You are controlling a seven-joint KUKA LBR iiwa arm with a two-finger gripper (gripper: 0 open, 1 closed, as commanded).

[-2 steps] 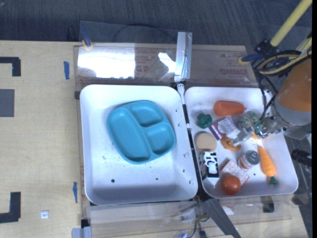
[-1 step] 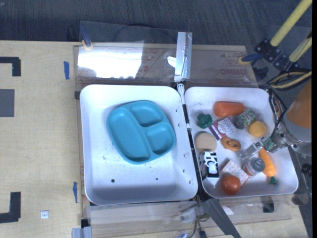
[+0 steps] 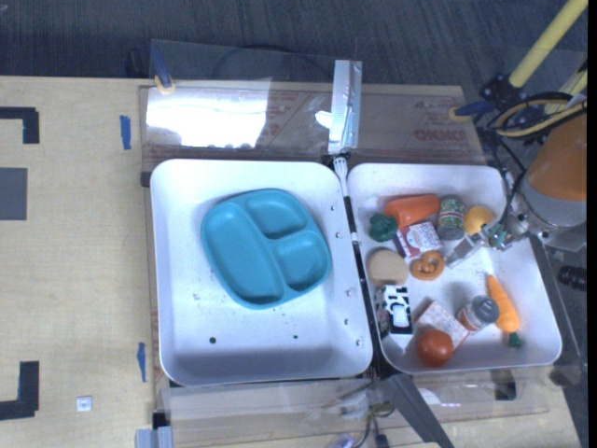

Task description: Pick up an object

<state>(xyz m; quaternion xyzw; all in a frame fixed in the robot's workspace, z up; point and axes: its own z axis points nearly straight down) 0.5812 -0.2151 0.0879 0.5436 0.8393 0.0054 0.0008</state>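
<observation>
The right bin point(image 3: 546, 343) holds several small things. Along its far side lie an orange-red block point(image 3: 410, 207), a green piece point(image 3: 381, 225), a small can point(image 3: 451, 215) and a yellow fruit point(image 3: 478, 218). My gripper point(image 3: 461, 249) reaches in from the right, low over the bin's middle. It is just right of an orange ring point(image 3: 428, 266) and a red-and-white packet point(image 3: 420, 239). Nearer the front are a carrot point(image 3: 504, 304), a small jar point(image 3: 482, 311) and a red tomato point(image 3: 434, 346). Nothing visibly hangs from the gripper.
The left bin point(image 3: 177, 334) bears a blue divided plate point(image 3: 266, 245). A beige bun point(image 3: 387, 267) and a black-and-white item point(image 3: 397, 308) lie by the divider between the bins. The arm's orange band point(image 3: 564, 161) hangs over the right bin's far right corner.
</observation>
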